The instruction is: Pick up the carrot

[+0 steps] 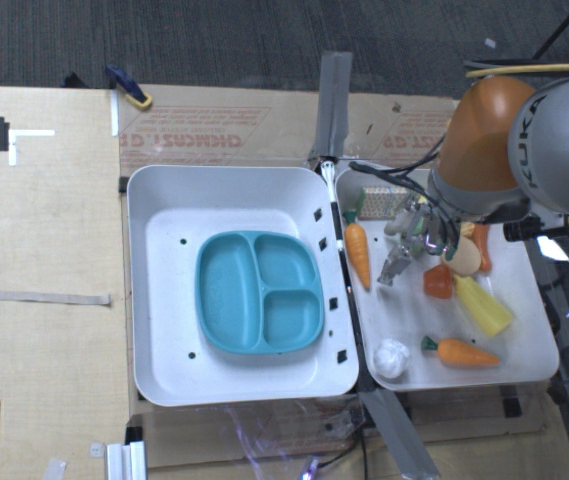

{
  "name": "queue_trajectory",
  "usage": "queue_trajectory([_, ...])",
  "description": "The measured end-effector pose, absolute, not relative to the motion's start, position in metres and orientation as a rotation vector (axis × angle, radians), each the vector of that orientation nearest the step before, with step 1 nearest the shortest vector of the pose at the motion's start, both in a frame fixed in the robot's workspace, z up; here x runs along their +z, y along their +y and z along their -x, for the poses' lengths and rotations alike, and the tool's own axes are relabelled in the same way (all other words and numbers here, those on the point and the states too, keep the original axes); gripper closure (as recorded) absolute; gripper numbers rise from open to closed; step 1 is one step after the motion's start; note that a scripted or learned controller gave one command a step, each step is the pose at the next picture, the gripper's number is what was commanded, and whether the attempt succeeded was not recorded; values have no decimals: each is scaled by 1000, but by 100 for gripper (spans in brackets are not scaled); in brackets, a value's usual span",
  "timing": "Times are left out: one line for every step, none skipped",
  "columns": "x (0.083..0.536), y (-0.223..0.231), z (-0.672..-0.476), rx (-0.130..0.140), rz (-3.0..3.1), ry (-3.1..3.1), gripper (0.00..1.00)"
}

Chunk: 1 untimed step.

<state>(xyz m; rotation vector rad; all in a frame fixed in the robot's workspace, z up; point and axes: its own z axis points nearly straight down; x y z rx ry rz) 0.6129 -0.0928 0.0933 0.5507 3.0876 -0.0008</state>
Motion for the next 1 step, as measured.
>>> queue_trajectory([192, -53, -493, -1, -713, 3057, 0])
